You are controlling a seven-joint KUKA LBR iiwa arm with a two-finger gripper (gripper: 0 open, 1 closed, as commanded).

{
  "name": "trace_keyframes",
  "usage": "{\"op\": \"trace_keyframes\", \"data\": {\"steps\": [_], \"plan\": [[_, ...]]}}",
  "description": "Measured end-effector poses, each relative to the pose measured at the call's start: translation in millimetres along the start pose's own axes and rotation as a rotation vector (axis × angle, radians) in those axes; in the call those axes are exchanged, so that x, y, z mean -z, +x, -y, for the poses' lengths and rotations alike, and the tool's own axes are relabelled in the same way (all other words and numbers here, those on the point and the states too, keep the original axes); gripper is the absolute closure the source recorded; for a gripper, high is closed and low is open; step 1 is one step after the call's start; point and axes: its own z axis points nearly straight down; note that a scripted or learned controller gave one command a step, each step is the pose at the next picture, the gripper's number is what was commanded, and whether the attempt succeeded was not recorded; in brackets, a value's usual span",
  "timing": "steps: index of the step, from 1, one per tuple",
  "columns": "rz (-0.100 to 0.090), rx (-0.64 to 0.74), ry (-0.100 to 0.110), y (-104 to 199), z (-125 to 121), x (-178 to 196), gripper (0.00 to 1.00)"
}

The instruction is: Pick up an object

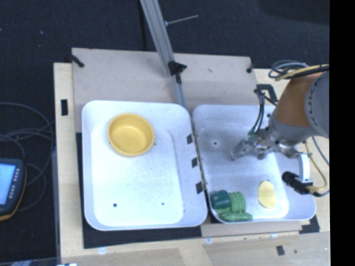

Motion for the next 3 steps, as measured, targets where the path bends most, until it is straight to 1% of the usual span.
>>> {"op": "trace_keyframes", "data": {"steps": [1, 2, 3], "plan": [[0.000, -0.001, -0.004, -0.6, -1.0, 12.4, 1.00], [0.001, 0.000, -0.008, -3.6, -1.0, 75.6, 1.00], [0.001, 0.000, -0.007, -4.5, -1.7, 123.9, 1.00]]}}
